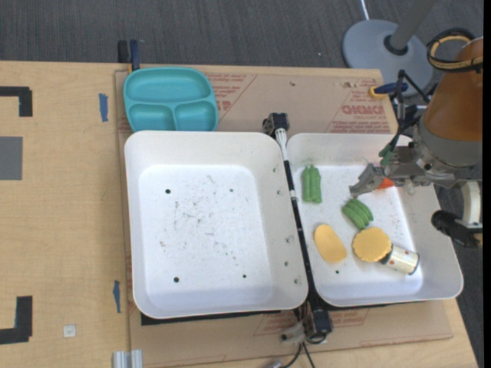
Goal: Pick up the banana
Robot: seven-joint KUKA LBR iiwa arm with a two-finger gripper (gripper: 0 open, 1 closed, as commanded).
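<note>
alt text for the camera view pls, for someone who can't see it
The gripper hovers over the right white bin, which holds two green pieces, a yellow oval piece, a round yellow piece and a small can. A teal divided tray sits behind the left white bin.

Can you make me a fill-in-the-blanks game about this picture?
1. All the toy food lies in the ____ bin.
2. The teal tray has ____ compartments.
3. The two pea pods are colored ____.
4. The end effector hovers over the ____ bin.

Missing words: right; three; green; right
</note>
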